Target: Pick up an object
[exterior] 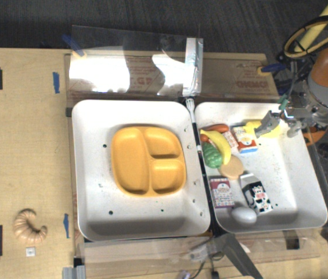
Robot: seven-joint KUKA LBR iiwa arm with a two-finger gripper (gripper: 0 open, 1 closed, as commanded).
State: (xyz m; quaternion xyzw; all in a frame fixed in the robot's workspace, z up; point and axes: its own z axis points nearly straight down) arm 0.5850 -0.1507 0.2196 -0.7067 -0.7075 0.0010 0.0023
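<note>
Bench, two white bins: right bin (303, 179) holds toy food.
Labels unreadable; banana (220, 145) yellow, curved. Gripper (280, 122) state: cannot tell.

**Bright, even light with glare at the back**

Overhead light falls evenly on both bins — shadows stay soft and short. The clear plastic sheet (134, 68) behind the left bin (88, 156) throws hard white glare. Focus is slightly soft throughout, small labels unreadable — the dark floor at top stays dim.

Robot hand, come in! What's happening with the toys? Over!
Hand above right bin's far side, nothing seen between fingers. Banana and toys piled along left wall. Path clear.
</note>
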